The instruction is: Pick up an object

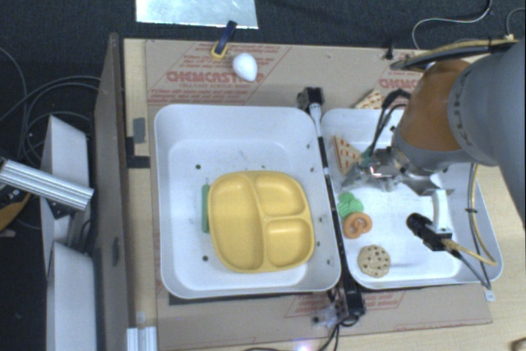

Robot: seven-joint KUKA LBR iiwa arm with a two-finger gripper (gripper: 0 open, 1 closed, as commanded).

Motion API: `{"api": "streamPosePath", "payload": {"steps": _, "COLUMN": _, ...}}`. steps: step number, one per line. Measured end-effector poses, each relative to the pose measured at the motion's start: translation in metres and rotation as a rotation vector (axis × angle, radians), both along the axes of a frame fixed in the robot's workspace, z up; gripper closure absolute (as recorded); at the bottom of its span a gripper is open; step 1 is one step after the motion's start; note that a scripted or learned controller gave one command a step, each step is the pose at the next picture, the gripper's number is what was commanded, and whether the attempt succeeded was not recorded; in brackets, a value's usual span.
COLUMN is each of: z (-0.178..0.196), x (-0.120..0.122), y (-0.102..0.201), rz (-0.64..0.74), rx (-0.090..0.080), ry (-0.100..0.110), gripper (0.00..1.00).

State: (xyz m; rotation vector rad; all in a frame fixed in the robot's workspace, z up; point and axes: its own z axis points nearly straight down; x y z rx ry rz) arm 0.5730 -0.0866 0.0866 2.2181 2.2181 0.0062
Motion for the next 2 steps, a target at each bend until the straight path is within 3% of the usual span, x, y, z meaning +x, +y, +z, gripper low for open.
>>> {"api": "streamPosePath", "payload": {"steps": 1, "z": -0.001, "x": 0.072, "y": -0.005, "rz": 0.006, "rx": -0.001, "ry": -0.003, "gripper": 0.00}}
{"api": "streamPosePath", "payload": {"steps": 2, "z": 0.010, "x": 0.070, "y": -0.005, "rz": 0.006, "rx": 0.000, "ry": 0.000, "gripper": 1.00}}
